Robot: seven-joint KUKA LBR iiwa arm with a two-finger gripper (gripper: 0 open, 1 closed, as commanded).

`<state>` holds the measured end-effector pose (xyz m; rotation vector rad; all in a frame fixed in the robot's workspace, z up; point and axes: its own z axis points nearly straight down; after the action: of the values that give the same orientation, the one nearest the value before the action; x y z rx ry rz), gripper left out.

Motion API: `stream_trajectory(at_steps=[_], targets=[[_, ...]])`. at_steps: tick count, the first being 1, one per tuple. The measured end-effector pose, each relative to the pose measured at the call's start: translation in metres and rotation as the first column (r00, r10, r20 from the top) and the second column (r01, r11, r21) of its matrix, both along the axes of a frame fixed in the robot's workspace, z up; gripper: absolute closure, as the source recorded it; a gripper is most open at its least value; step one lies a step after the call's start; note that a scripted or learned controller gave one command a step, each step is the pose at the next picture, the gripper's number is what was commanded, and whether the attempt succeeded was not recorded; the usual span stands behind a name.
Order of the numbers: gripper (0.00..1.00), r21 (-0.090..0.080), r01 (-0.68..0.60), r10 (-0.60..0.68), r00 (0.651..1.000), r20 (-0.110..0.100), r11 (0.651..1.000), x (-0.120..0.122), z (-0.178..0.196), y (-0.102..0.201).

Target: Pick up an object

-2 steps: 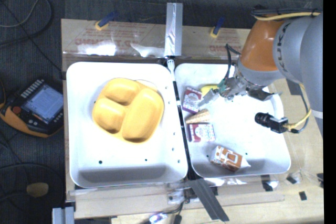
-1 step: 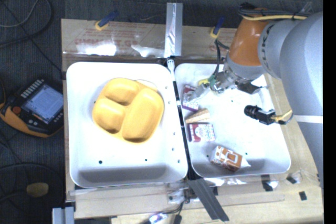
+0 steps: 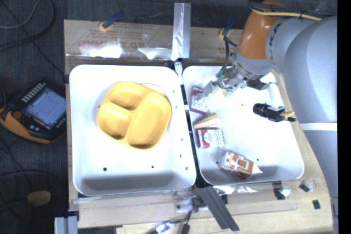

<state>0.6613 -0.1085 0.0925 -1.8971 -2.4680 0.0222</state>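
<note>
- Red-and-white packet (image 3: 198,99) lies flat by the left wall of the right bin (image 3: 260,140), closest to the gripper, so it's the likely pick.
- Gripper (image 3: 221,83) hovers just beside it; open or closed, I cannot tell.
- Arm (image 3: 256,41) reaches in from the right, with the wrist tipped down over the bin's far end.

Glossy white plastic bins (image 3: 77,172) hold a smooth, matt yellow lump (image 3: 133,113).

1. The left bin (image 3: 90,167) holds one large, lumpy yellow object (image 3: 133,113).
2. The right bin (image 3: 263,142) holds a red-and-white packet (image 3: 198,99), a tan wedge (image 3: 206,120), a dark red packet (image 3: 211,138) and an orange-brown carton (image 3: 237,164).
3. The gripper (image 3: 221,83) hangs over the right bin's far end, near the red-and-white packet.
</note>
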Motion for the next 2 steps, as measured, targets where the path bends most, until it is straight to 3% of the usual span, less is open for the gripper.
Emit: stream_trajectory(at_steps=[1, 2], targets=[[0.00, -0.004, 0.045, -0.045, 0.999, -0.001, 0.999, 0.002, -0.001, 0.002], [0.00, -0.015, -0.032, 0.033, 0.998, 0.060, 0.999, -0.026, 0.006, 0.006]])
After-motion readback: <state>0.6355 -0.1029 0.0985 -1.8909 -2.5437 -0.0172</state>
